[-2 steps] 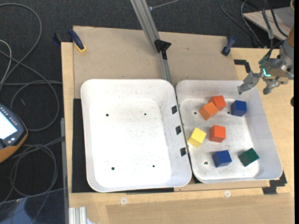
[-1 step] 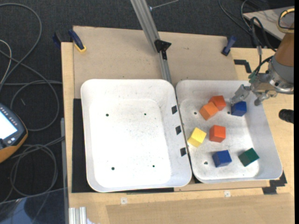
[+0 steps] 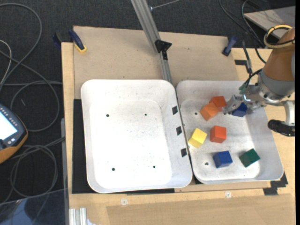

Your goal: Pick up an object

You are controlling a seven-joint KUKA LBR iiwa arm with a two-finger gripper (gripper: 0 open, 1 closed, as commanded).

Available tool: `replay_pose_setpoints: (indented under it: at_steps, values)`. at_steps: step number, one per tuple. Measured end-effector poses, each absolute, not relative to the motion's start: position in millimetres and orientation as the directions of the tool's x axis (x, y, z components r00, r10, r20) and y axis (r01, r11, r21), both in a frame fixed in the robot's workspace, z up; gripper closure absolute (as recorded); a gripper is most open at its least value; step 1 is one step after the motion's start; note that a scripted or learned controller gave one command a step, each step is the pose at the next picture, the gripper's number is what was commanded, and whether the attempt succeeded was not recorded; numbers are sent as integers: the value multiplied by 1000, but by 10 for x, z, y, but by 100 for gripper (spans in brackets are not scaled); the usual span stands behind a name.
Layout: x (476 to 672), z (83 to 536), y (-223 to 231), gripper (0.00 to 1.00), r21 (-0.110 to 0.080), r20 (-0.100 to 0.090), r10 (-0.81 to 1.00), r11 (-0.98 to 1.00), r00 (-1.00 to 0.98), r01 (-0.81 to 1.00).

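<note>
Camera view looks down on the counter (image 3: 117, 55), pale board carrying two shallow white bins with rounded corners and speckled floors. The left bin (image 3: 93, 93) has four small dark holes in its floor. In the right bin (image 3: 197, 90) lie small, hard-edged blocks of plain, matte colour: two orange blocks (image 3: 213, 107) touching each other, a red-orange block (image 3: 218, 134), a yellow block (image 3: 198, 138), a blue block (image 3: 222, 159) and a green block (image 3: 249, 157). The tool (image 3: 239, 104) sits low at the bin's far right, right at a dark blue block (image 3: 240, 110), just beside the orange pair. I cannot tell whether its fingers are spread or closed. The step in hand looks like the reach and grasp; next it likely needs a firm close and a straight lift.
</note>
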State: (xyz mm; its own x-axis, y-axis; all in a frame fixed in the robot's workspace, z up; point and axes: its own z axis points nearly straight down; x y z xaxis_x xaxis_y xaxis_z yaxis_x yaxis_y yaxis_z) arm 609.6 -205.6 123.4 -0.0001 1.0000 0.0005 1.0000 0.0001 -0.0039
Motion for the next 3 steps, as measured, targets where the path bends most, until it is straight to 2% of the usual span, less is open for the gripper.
replay_pose_setpoints:
  at_steps: [1, 2, 3]
  values:
    - [6141, 1085, -2098, 0, 14, -10, 1000, -1, 1, 1000]
    - [6164, 1224, -2094, 100, 21, -11, 1000, 0, 0, 1000]
    - [6100, 1770, -2157, 100, 8, -3, 1000, 0, 0, 1000]
